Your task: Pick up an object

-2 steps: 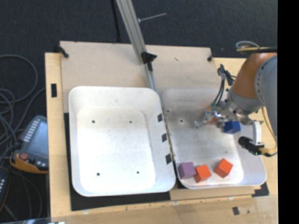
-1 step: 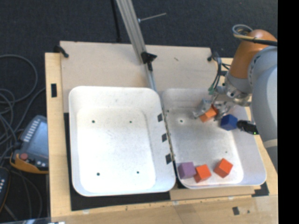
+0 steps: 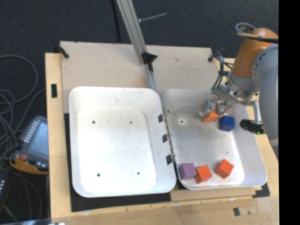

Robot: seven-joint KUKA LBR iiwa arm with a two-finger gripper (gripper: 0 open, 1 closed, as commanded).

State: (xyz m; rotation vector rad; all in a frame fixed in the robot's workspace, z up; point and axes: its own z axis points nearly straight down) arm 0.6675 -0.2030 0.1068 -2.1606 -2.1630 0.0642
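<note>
A grey robot arm with an orange band reaches from the right into the right bin [image 3: 243, 172] of 2 white bins. Its gripper [image 3: 212, 111] hangs over the bin's upper part, with an orange block [image 3: 210, 117] right at its fingertips; whether the fingers are clenched on it or released cannot be told. A blue block [image 3: 227, 123] sits just beside it. Near the front edge lie 1 purple block [image 3: 187, 170] and 2 more orange blocks. The left bin [image 3: 117, 95] lies alongside.
</note>
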